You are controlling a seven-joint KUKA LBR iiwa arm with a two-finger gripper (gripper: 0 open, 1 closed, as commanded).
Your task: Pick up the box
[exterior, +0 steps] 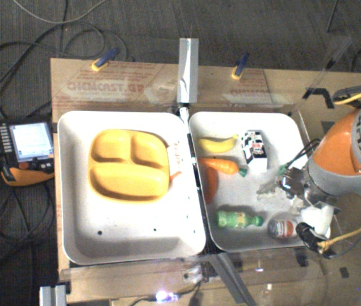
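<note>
Two bins: shallow white plastic bins (pixel 72 234) side by side on the bench (pixel 129 85).
Box: small black-and-white printed carton (pixel 254 144), lying at the right bin's far edge, just beside a yellow banana (pixel 217 145).
Handling: judged light, stiff card with smooth faces; best taken across its short sides.
Gripper: metal gripper (pixel 286 183) over the right bin's right edge, apart from the carton; cannot tell its state.
Neighbours: orange carrot (pixel 219 166), green bottle (pixel 239 220), red-labelled can (pixel 283 228).
Left bin: yellow divided tray (pixel 129 164).
Room: dark carpet, loose cables.
</note>
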